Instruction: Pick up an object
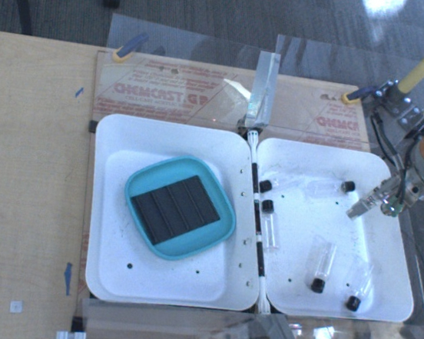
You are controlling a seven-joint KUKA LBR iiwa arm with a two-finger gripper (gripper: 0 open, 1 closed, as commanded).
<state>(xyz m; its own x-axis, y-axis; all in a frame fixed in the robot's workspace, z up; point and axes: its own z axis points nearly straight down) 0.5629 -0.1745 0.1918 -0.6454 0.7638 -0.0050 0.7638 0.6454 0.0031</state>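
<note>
Near the right bin's (pixel 404 302) front edge lay two vials (pixel 322 266), untouched; the claw (pixel 362 209), its state unclear, hovered by the right edge, needing descent onto one.

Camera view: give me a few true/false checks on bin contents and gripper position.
1. The teal tray sits in the left bin. True.
2. A dark ribbed slab lies on the tray. True.
3. The clear vials are in the left bin. False: they lie in the right bin.
4. The gripper hangs over the left bin. False: it is over the right bin's far right side.
5. The vials have black caps. True.
</note>
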